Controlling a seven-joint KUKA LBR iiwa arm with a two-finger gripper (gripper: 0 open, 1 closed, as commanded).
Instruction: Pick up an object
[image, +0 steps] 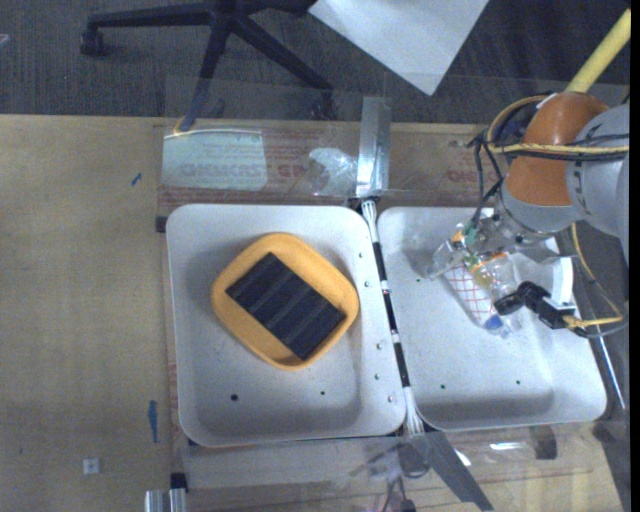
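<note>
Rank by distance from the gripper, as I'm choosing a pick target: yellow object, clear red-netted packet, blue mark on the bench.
1. Clear red-netted packet, right bin, right at the gripper.
2. Yellow object, left bin.
3. Blue mark, bench, left of both bins.

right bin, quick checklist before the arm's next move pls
1. Tool is over the right bin: ok.
2. Something to pick is within the tool's reach: ok, a clear item with red mesh lies right at the tool.
3. Item is actually gripped: cannot tell, the item is see-through and the view is blurred there.
4. Item is away from the bin walls: ok, it lies in the bin's far half, short of the rim.
5. Other things are out of the way: ok, the orange tray sits in the left bin, apart from the tool.
</note>
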